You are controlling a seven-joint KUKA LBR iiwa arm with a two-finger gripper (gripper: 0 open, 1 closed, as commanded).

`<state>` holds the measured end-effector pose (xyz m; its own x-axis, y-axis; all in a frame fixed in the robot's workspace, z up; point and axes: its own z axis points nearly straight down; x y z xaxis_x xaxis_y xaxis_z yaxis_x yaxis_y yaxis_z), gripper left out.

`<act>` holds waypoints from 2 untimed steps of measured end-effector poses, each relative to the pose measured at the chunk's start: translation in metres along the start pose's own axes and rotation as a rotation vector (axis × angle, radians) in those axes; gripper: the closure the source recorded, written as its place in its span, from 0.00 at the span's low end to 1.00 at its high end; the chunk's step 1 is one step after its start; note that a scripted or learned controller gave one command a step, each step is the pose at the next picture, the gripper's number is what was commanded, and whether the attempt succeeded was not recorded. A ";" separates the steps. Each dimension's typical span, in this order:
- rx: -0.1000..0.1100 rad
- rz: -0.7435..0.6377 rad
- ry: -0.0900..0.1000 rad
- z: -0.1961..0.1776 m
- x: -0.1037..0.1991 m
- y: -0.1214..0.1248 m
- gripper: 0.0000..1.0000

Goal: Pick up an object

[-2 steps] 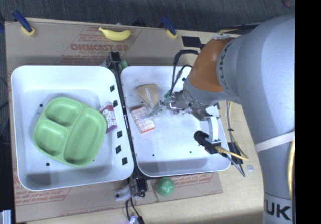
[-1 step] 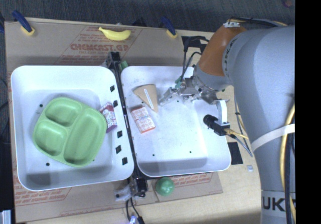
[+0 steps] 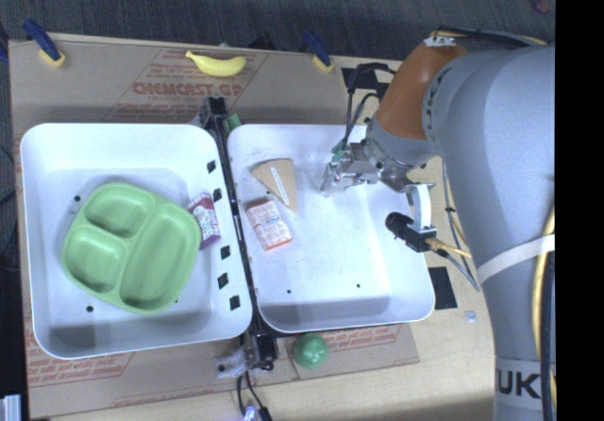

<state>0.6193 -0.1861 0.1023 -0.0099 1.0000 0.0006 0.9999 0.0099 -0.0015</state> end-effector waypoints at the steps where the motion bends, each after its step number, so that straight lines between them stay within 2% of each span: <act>1: -0.006 0.005 -0.003 -0.138 -0.020 -0.035 1.00; 2: 0.001 0.005 0.000 0.011 -0.024 -0.054 1.00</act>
<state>0.5651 -0.2106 0.0918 -0.0049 1.0000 0.0010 1.0000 0.0050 -0.0025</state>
